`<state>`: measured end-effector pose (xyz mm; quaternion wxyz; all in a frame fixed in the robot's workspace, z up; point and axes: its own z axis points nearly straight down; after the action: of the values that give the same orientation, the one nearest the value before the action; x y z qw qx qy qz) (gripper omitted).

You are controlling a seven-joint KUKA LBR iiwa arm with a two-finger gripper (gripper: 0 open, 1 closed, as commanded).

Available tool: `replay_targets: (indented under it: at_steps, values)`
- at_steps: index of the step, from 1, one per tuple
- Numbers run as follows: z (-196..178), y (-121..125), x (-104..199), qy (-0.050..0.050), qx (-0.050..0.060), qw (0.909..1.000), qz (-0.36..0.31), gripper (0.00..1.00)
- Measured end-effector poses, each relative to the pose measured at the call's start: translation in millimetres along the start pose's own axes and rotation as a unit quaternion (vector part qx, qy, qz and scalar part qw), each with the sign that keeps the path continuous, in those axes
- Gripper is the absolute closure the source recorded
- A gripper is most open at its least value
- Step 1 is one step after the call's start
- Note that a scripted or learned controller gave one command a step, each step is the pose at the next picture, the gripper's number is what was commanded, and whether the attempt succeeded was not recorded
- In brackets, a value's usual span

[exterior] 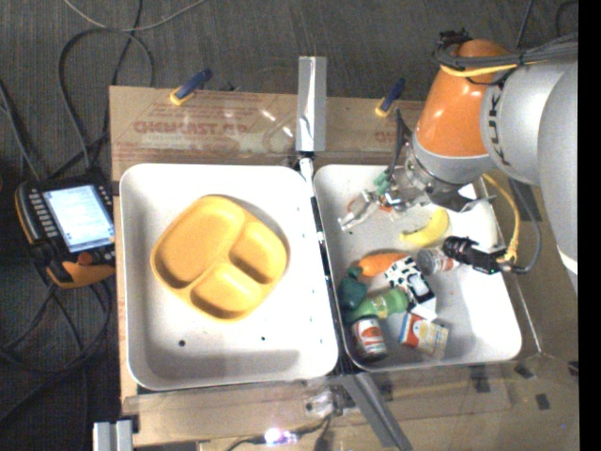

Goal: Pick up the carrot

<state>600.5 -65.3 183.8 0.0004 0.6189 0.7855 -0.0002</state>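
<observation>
Hovering over the right bin point(512, 346), the gripper point(362, 209) had jaws apart, empty; it needed to drop squarely onto the carrot point(380, 263) below.

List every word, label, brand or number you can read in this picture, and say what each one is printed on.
"KUKA": only part of it shows, on the grey arm by the orange band.
Red lettering on the cardboard sheet behind the bins: too faint and blurred to read.
Handheld screen at left: display too small to read.
Can and small carton in the right bin: labels too small to read.
</observation>
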Motion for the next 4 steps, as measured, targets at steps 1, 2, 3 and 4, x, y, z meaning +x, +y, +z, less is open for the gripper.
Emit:
replay_targets:
  at_steps: [1,2,3,4]
  values:
    - [84,-51,-34,-0.005,-0.016,0.9958,-0.09,0.0]
    - [84,-56,-35,-0.002,-0.009,0.9961,-0.088,1.0]
    - [84,-57,-35,-0.002,-0.008,0.9961,-0.088,0.0]
    - [93,-123,-89,-0.007,-0.008,0.9966,-0.082,0.0]
